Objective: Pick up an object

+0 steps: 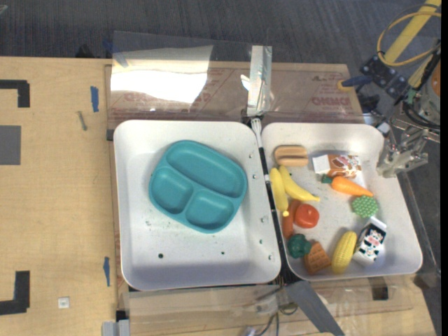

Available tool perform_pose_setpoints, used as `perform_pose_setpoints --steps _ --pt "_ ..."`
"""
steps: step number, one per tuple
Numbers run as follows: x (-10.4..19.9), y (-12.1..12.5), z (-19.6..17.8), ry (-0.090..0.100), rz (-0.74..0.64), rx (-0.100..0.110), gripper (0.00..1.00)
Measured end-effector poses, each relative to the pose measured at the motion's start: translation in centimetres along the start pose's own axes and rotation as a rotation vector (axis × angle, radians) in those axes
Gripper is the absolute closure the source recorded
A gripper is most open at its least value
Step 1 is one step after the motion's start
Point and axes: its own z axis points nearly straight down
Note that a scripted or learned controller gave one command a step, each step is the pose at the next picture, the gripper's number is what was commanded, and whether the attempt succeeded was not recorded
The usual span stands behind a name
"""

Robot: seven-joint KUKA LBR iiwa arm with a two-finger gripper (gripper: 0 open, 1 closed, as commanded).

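The right bin (402,208) holds several toy foods: a hot dog bun (290,155), a banana (283,187), a red tomato (306,216), a carrot (350,186), a green knobbly piece (364,206), a corn cob (343,250), a cow-patterned carton (371,243), a dark green piece (297,245), and a printed packet (343,164). My gripper (403,162) hangs at the bin's upper right rim, to the right of the packet and carrot. It is open, with nothing between its fingers.
A teal divided plate (199,185) lies in the left bin (133,208). A clear plastic sheet (168,82) and a metal strip (259,82) stand behind the bins. Yellow cables (409,33) hang at the top right.
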Motion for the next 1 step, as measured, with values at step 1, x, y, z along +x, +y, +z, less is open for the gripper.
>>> perform_pose_setpoints --steps 1 --pt "-0.34 0.3 0.65 -0.002 -0.005 -0.013 0.0"
